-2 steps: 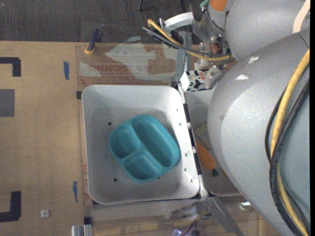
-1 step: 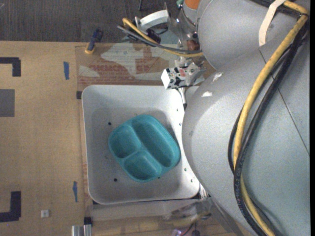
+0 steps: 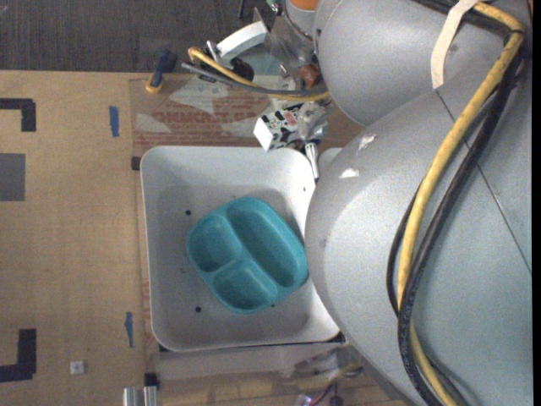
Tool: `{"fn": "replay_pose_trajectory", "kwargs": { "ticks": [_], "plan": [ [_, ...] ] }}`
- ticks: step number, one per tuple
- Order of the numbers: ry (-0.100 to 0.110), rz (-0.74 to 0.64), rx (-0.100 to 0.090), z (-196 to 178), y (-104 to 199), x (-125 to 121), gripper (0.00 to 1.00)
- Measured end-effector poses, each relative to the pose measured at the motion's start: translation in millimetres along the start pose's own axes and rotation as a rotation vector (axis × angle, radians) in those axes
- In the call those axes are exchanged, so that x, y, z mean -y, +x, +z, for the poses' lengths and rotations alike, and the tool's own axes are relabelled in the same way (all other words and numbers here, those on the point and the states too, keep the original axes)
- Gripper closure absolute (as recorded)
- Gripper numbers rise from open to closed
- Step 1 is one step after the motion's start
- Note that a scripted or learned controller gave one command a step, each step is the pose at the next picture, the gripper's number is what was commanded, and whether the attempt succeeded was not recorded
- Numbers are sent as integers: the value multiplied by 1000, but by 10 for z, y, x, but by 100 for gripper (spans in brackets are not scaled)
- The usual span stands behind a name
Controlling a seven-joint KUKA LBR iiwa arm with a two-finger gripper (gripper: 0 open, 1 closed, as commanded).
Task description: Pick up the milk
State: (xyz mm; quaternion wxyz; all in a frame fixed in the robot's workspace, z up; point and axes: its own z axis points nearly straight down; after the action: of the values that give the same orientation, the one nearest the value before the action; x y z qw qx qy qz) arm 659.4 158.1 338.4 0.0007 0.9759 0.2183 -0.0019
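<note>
Hanging above the bin's (image 3: 161, 227) far rim, the claw (image 3: 292, 129) seemingly pinched a small white carton, probably the milk (image 3: 279, 127); lift apparently underway. A teal divided plate (image 3: 245, 252) lay below.

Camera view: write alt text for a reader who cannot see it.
A large grey robot arm fills the right side, overhanging a shallow white bin that holds a teal divided plate. Near the bin's top edge, the hand has a small white carton-like item beside it.
</note>
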Motion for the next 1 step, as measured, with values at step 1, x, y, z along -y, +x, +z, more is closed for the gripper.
{"fn": "replay_pose_trajectory", "kwargs": {
  "ticks": [1],
  "plan": [
    [0,-1,-3,-382,7,264,100]
  ]
}}
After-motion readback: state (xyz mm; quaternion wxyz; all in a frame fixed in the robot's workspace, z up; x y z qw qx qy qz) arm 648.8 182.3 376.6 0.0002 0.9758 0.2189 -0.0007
